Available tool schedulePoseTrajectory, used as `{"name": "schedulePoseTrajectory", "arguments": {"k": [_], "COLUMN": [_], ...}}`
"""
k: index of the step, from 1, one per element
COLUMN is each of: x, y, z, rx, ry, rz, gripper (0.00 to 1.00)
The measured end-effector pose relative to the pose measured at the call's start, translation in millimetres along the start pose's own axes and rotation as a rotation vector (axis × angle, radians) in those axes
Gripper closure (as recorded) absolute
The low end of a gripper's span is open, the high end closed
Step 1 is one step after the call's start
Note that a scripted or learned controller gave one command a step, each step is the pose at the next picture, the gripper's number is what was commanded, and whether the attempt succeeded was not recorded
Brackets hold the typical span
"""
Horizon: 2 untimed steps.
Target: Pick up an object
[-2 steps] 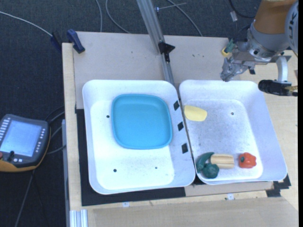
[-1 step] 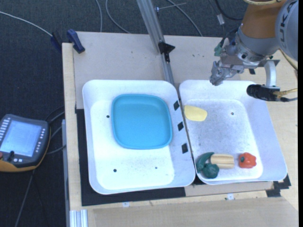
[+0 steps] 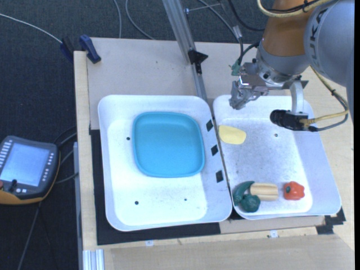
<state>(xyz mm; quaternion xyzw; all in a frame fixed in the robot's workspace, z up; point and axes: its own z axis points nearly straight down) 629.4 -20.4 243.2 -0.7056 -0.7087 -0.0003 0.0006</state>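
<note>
Objects: four small things are lying in the right bin (image 3: 315,151): a yellow piece (image 3: 232,134) near its upper left, and along the lower edge a green piece (image 3: 246,197) touching a tan block (image 3: 264,192), with a red tomato-like piece (image 3: 293,190) just beside that.
Left bin (image 3: 112,151): it is carrying a blue plate (image 3: 168,144), well apart from the arm.
Step in hand: by my reading the arm is approaching, with nothing lifted yet; every piece is resting on the bin floor.
End effector (image 3: 241,98): it is hanging over the upper left corner of the right bin, near the yellow piece and above it in the frame; whether it is open or closed cannot be told at this angle.
Arm pose: the grey arm (image 3: 332,32) is reaching in from the right over the worktop (image 3: 140,66), the orange band (image 3: 289,21) sitting above the wrist, which is pointing downward.
Next move: probably shifting toward the yellow piece, centring over it, then descending; its low, flat shape may be calling for a close approach to the bin floor.
</note>
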Motion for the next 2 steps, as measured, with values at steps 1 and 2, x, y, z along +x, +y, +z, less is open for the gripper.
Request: {"name": "schedulePoseTrajectory", "arguments": {"k": [1, 2], "x": [45.1, 92.9], "y": [-17.0, -49.7], "z": [10.2, 13.8], "rx": [0.000, 0.000], "ry": [0.000, 0.000], "rz": [0.000, 0.000], "gripper": [1.00, 1.00]}}
